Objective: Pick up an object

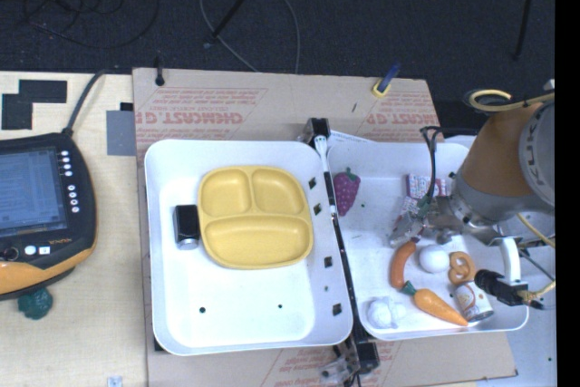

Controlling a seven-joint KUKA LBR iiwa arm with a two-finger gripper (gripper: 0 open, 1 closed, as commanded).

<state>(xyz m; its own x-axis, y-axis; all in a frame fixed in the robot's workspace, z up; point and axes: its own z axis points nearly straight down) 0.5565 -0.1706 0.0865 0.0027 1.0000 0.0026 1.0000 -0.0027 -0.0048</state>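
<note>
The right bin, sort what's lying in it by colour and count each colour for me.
Orange: 2, a sausage-shaped toy and a toy carrot
White: 2, a white egg and a white lumpy toy
Purple: 1, a purple strawberry-shaped toy
Brown: 1, a brown pretzel
Total: 6

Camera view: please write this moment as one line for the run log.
end effector: low in right bin, over hot dog | grasp: none seen | left bin: yellow tray, black block

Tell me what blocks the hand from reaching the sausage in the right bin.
Nothing visible does. The hand hangs in the right bin just above the sausage, with bare bin floor between them. The white egg lies beside the sausage, to its right.
</note>
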